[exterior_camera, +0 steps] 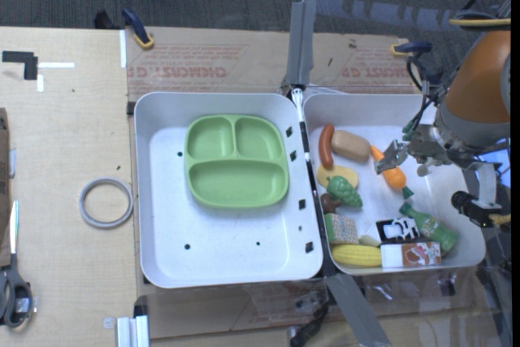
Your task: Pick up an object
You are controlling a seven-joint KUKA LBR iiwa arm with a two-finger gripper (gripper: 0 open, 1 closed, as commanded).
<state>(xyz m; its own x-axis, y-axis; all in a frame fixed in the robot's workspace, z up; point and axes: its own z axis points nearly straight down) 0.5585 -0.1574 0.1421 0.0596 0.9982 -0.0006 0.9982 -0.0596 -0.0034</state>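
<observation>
Nearest the camera, along the front wall of the right white bin [475, 252], a yellow plastic corn cob [355, 256], a red-and-white printed carton [413, 254], a small black-and-white box [397, 230] and a green plastic bottle [431, 228] were seen packed close together. Just behind them lay a green leafy toy vegetable [343, 192] and a yellow toy fruit [340, 175]. Further back, an orange toy carrot [391, 174] was found near the bin's middle, with the jaws [395, 156] of the grey arm poised directly at it. How far the jaws stood apart could not be told, and no object was clearly seen between them. Beyond the carrot lay a tan bread-like block [351, 145] touching a red toy sausage [326, 144].

The carrot was judged the likely target. A good grasp would be served by the jaws being centred across its narrow body and lowered squarely, so that it would not be pushed aside.

Open floor was seen right of the carrot, while the left side was crowded. The left white bin [154, 199], holding a green divided plastic plate [237, 160], offered wide room on the bench [57, 150].
</observation>
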